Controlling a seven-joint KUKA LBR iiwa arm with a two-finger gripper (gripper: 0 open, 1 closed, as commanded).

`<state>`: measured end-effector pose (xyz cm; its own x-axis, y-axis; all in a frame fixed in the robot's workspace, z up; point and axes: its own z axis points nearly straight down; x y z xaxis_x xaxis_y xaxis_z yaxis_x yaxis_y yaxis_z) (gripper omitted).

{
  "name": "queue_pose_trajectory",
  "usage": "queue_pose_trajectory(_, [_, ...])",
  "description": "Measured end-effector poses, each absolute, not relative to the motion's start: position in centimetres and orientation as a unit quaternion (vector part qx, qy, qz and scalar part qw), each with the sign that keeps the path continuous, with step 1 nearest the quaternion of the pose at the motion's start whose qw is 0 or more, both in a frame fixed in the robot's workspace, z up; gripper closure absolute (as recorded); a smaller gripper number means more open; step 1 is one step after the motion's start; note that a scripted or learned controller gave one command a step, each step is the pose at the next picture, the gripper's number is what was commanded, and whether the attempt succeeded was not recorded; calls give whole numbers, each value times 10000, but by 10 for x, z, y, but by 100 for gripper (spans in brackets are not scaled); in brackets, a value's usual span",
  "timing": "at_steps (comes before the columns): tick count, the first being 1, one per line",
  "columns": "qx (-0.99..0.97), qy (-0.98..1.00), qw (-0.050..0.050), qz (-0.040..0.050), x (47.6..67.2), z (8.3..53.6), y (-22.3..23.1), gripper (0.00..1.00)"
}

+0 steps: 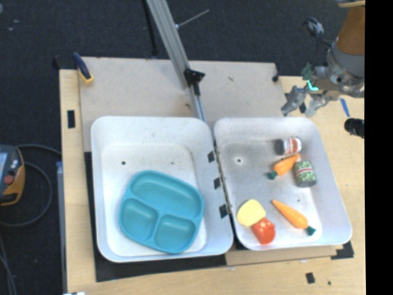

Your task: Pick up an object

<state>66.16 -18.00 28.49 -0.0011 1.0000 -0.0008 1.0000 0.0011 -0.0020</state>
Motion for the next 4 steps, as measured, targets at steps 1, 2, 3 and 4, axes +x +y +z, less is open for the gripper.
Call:
queue_pose_trajectory(1, [-7065,-7077,-12,-1,662,287,-180,0])
queue_pose_trajectory(2, [-7075,-7067,5,18,654,233,-187,0])
queue_pose_trajectory(3, [-7076,-7066,1,16,647,187,-193,0])
queue_pose_trajectory(4, [-7075,-7067,-61,-32,654,150,-195,0])
